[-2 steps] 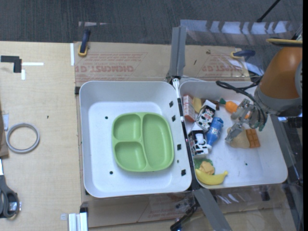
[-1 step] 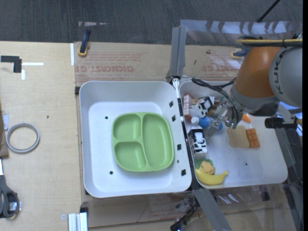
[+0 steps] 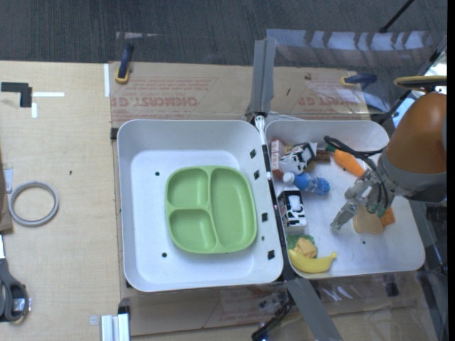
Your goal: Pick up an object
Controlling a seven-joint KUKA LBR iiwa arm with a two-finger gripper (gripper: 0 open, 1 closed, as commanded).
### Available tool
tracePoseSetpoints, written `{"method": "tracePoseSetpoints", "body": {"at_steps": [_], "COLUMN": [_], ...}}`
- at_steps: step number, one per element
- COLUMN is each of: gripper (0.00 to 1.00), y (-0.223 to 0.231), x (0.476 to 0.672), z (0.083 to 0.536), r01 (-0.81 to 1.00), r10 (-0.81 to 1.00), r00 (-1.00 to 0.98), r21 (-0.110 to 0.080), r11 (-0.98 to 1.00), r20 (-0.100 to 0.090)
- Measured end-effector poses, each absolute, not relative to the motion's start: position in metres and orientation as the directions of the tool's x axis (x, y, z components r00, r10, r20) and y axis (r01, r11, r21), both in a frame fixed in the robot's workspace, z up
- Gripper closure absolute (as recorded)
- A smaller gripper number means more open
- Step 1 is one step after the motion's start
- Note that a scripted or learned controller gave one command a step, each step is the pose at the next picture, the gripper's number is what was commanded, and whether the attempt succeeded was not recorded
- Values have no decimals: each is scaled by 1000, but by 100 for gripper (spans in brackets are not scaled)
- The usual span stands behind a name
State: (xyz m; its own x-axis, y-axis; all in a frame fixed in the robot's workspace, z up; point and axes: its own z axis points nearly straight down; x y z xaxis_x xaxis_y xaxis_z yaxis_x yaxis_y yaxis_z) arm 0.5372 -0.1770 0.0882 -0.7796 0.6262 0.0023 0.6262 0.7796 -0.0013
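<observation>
My gripper (image 3: 347,209) hangs low over the right bin (image 3: 398,261), its fingers spread open with nothing between them. A tan block (image 3: 368,224) and a small orange piece (image 3: 387,216) lie just right of the fingers. An orange carrot (image 3: 348,163) rests behind the gripper. To its left sit a blue toy (image 3: 313,185), a black-and-white toy (image 3: 298,158) and a small printed box (image 3: 292,209). A yellow banana (image 3: 313,262) lies at the bin's front left corner.
The left bin (image 3: 142,190) holds a green divided plate (image 3: 211,209). A grey tape ring (image 3: 31,203) lies on the wooden bench at the far left. The arm's orange band (image 3: 425,137) looms over the right bin's right side.
</observation>
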Motion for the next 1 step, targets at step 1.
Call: {"method": "tracePoseSetpoints", "body": {"at_steps": [1], "gripper": [0], "y": [-129], "x": [606], "z": [88], "r01": [691], "r10": [691], "r00": [-722], "r21": [-1], "r11": [722], "r20": [1]}}
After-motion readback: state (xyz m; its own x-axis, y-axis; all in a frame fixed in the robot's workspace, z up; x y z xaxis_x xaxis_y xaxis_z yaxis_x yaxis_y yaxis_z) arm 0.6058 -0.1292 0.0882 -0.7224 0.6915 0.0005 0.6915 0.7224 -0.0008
